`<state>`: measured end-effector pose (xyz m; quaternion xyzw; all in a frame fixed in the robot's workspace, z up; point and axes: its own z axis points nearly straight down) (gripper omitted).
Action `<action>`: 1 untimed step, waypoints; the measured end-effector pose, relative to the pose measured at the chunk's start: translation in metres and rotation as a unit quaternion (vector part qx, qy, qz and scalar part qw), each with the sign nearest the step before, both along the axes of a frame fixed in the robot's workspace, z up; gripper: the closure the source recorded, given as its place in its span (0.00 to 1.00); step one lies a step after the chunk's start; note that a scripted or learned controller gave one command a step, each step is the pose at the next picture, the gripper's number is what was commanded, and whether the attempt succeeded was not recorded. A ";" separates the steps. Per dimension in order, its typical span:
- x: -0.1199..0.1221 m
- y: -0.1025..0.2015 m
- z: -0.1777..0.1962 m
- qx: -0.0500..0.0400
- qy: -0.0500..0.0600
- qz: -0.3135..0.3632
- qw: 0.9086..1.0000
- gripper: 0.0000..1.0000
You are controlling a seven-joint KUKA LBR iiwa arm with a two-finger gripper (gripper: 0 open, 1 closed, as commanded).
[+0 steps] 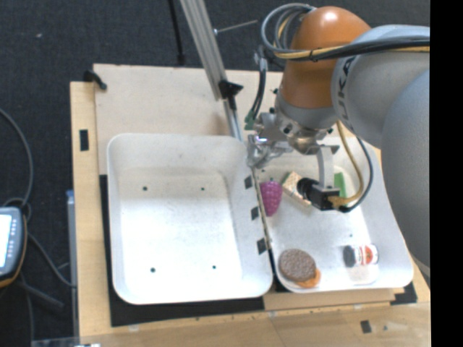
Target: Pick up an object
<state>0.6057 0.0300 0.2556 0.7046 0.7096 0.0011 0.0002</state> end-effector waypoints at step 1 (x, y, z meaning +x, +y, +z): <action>0.021 0.055 -0.017 -0.001 0.000 0.000 1.000 1.00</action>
